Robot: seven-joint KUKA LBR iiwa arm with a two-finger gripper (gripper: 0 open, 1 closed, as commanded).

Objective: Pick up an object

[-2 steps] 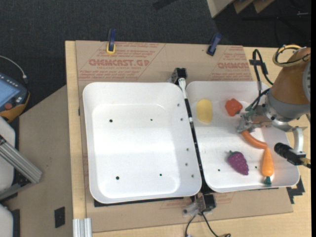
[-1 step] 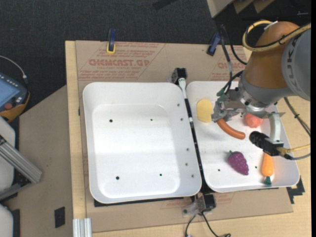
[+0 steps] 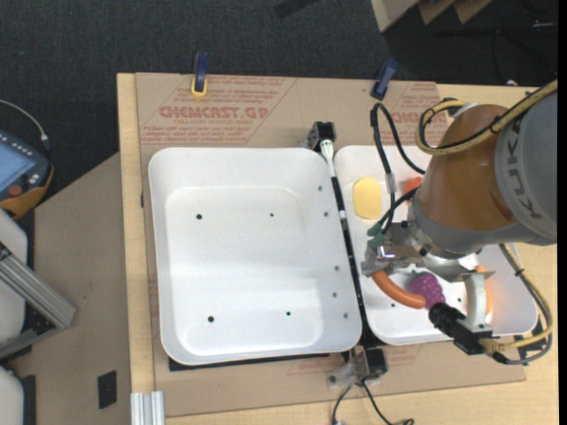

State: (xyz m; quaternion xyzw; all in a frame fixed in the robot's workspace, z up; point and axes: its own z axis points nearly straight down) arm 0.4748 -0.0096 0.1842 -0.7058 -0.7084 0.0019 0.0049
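The arm's wrist hangs low over the right bin, and my gripper sits under it near the bin's left wall. A yellow rounded object lies at the bin's back left, just beyond the gripper. An orange sausage-shaped object lies below the gripper, with a purple bumpy object beside it. A small red-orange piece peeks out behind the wrist. The arm hides the fingers and much of the bin.
The left bin stands beside the right one, parted by a dark rail. Both rest on a cardboard sheet held by clamps at the back. An orange-and-white item lies at the right bin's right side.
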